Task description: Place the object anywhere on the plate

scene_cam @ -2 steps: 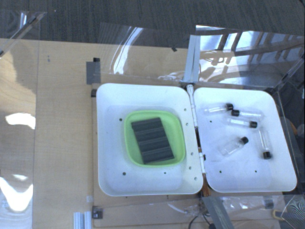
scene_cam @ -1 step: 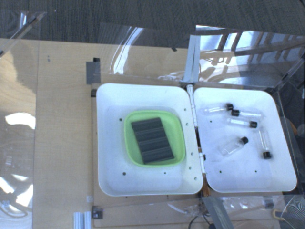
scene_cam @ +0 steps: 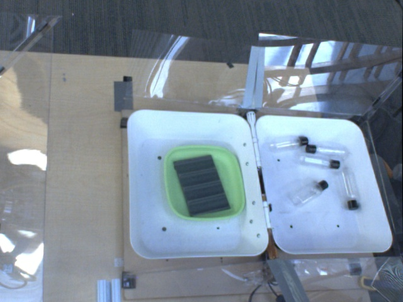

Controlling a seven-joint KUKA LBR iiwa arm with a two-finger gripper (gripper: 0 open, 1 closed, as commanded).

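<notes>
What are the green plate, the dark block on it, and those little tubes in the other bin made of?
The green plate looks like smooth moulded plastic, with an even colour and soft rounded rim. The dark ribbed block seems matte rubber or foam; I cannot tell which. The tubes are see-through with black caps, so clear plastic or glass.

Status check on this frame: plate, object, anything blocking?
Green plate in left bin, dark ridged block lying on it. Five clear vials loose in right bin. Nothing over the plate.
</notes>
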